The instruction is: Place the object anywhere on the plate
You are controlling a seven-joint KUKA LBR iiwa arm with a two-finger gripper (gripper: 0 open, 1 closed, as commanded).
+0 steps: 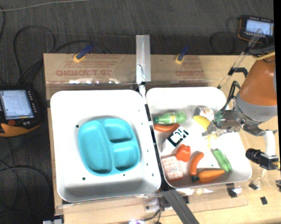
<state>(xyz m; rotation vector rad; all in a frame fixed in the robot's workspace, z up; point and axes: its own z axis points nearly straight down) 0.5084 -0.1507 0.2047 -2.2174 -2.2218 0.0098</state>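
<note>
Your gripper hung low over the right bin, close to its right wall. I could not tell whether it was released or clenched, and nothing showed in its grasp.

The task never named the object, so you had a choice. Nearest, just left of the gripper, lay a yellow piece, likely a toy banana. Just below the gripper lay a green pod. Further left were a green bottle, a red chilli, a black-and-white block, a red pepper, an orange carrot standing on a slant and a second carrot lying flat, and a small box.

All looked like hollow plastic play food: light, stiff, smooth, prone to roll or slip. I judged the banana best taken across its middle, narrow side between the jaws.

The plate, blue with three compartments, sat well to the left, in the left bin, across the ridge where the bins meet.

Much was hard to read. The gripper tip blurred into cables and the banana's end. A grey thing beside the banana was too small to name. The arm was cut off at the right.
</note>
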